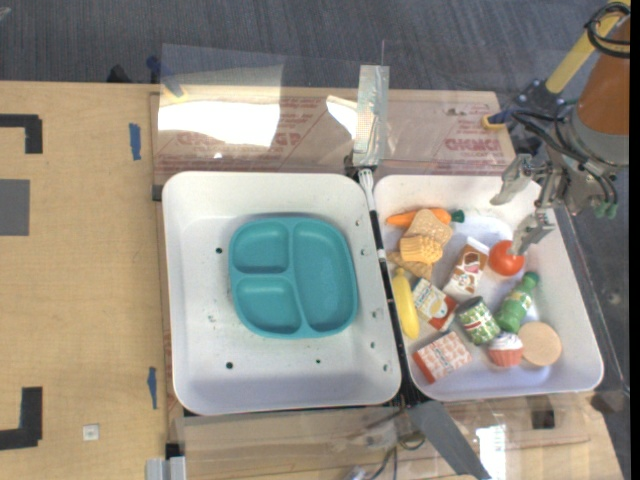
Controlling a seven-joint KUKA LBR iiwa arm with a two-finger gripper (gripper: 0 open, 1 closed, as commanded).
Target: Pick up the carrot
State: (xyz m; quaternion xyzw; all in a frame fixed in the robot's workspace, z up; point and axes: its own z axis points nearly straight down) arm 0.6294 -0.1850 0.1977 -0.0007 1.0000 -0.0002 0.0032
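Observation:
The carrot (402, 218) lies at the back left of the right bin (580, 368). Its orange body points left, and its green top shows on the far side of a yellow waffle-like piece (428, 233) that covers its middle. My gripper (522, 208) hangs over the back right of the same bin, well to the right of the carrot and just above a red tomato (507, 259). Its two fingers stand apart, open, with nothing between them.
The right bin also holds a yellow corn cob (405, 305), a small carton (467, 271), a green bottle (517, 305), a green can (478, 322), a red box (443, 355), a cupcake (505, 350) and a tan disc (541, 344). A teal divided plate (293, 275) lies in the left bin (190, 368).

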